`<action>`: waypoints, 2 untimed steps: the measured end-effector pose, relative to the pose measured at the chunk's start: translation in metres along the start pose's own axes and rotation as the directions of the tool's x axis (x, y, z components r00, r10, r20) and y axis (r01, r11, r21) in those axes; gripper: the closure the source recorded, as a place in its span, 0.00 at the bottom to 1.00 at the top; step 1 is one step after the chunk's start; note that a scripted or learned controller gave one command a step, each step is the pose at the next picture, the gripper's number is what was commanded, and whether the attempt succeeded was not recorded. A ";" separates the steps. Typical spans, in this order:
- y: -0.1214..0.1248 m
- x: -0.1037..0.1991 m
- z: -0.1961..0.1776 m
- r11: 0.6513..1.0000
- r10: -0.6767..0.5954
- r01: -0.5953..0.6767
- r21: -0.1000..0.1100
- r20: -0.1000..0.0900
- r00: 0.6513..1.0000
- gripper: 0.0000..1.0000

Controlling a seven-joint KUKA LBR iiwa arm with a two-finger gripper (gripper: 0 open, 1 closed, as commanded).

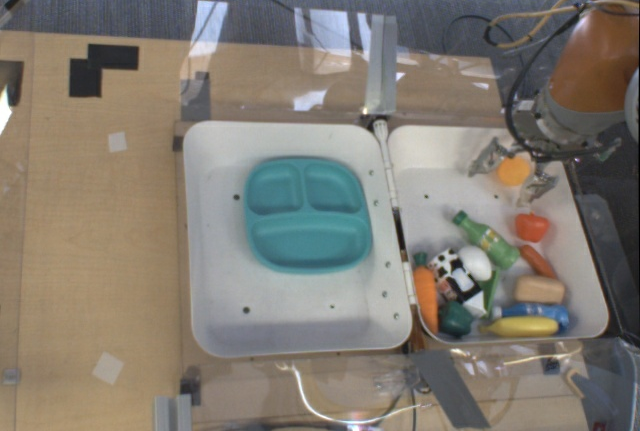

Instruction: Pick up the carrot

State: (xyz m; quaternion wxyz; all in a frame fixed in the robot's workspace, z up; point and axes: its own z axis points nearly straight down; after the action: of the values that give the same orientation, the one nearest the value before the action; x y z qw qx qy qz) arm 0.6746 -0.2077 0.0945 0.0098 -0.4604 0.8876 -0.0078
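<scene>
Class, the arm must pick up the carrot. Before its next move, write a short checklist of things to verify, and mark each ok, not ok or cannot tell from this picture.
1. Carrot located, in the right bin against its left wall: ok.
2. Gripper above the carrot: not ok, it is at the bin's far end, around an orange ball.
3. Gripper free of other things: cannot tell.
4. Room around the carrot: not ok, the cow toy lies against it.
5. Teal plate out of the way, in the left bin: ok.
</scene>
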 end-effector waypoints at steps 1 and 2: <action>-0.001 -0.003 -0.191 0.999 0.046 -0.046 0.002 0.001 0.999 0.00; 0.004 -0.002 -0.115 0.999 -0.046 0.046 -0.021 -0.005 0.999 0.00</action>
State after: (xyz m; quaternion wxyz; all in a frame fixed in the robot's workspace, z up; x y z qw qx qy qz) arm 0.6700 -0.2032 0.2094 0.0026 -0.4806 0.8769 0.0000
